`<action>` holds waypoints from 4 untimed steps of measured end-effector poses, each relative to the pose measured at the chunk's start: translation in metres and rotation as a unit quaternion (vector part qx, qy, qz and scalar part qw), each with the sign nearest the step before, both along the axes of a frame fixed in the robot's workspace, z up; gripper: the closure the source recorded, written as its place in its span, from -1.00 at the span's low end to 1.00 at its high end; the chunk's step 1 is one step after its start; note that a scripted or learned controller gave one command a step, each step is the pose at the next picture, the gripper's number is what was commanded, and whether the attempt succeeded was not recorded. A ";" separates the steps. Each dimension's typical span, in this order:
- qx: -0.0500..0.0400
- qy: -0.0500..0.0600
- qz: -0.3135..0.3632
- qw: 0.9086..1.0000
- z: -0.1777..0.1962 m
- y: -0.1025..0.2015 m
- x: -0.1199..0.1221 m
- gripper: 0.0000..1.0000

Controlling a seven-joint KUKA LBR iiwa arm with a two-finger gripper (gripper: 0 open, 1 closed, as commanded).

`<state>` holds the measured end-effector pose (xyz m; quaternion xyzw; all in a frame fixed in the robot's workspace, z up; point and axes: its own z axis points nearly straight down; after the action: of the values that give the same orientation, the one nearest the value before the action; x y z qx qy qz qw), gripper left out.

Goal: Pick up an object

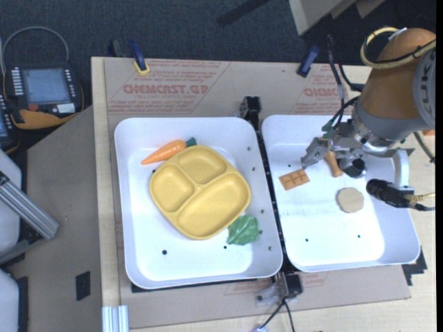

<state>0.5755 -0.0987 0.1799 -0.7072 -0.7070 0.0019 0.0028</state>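
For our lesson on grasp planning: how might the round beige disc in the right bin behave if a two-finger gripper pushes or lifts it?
The beige disc lies flat, so it probably slides rather than rolls. Its low profile on the right bin may make pinching awkward.

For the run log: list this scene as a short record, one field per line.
left bin: yellow divided plate, carrot at the plate's far left edge, green leaf at its near right edge
right bin: brown waffle piece, round tan cookie
gripper: low over the right bin's far side, beyond the waffle piece
held object: none seen
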 end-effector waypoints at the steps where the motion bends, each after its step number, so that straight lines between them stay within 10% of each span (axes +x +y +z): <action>1: 0.000 0.001 0.000 1.000 -0.060 -0.008 0.000 -1.00; 2: -0.001 -0.004 0.000 1.000 -0.045 -0.008 0.003 1.00; 4: -0.002 -0.008 0.000 1.000 0.079 -0.018 -0.003 1.00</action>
<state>0.5721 -0.1162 0.2588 -0.7069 -0.7073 -0.0024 -0.0043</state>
